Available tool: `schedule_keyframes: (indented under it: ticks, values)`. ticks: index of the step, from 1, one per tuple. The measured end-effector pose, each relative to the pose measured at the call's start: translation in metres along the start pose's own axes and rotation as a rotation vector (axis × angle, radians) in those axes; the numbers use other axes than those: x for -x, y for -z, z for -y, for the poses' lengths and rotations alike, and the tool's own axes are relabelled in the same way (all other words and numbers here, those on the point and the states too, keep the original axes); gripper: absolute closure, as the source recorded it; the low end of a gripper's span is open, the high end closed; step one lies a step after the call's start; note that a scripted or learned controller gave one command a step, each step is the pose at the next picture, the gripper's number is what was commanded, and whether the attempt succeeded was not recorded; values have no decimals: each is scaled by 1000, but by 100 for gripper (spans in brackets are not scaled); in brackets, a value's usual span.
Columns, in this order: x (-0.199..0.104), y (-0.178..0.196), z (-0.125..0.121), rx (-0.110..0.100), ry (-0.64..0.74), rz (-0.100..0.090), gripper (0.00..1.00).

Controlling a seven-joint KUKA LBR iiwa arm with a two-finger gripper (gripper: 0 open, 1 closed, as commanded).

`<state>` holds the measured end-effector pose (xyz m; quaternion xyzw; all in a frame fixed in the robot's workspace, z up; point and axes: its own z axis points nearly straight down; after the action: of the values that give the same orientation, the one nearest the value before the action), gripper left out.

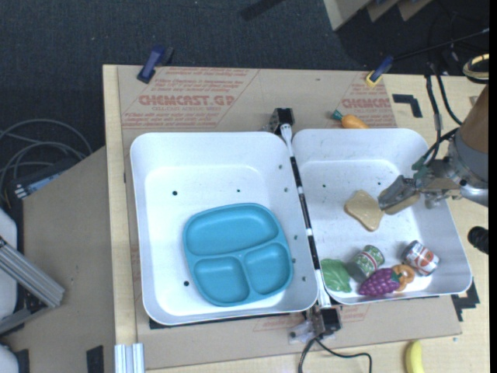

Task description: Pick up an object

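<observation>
Gripper (396, 195): you can't tell its opening; it touches the tan bread slice (363, 209).
Bread slice: mid right bin (342, 142).

Brown board (194, 92) with red lettering covered the bench. A blue clamp (154, 63) sat at its 11 o'clock corner and a yellow-blue clamp (379, 71) at 1 o'clock. The two white bins (140, 154) lay side by side, joined by a black clip (283, 119) at 12 and another (326, 321) at 6. A small orange item (351, 120) lay just outside the right bin's far rim. A yellow object (415, 357) was at 5 o'clock, cut off by the frame edge. At 9 o'clock were looped cables (31, 162), with a metal rail (31, 274) below them.
</observation>
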<state>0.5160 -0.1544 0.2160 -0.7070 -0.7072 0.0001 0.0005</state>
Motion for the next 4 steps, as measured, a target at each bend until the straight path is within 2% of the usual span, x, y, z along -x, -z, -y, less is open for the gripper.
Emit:
schedule_keyframes:
  ticks: [1, 2, 3, 4]
  values:
    - [-39, -124, 38, -3, 0, -1, 0]
    - [-59, -131, 36, 1, 0, 0, 0]
    - [-27, -131, -7, 1, -1, 1, 0]
    - [-58, -131, -52, 2, 1, 0, 0]
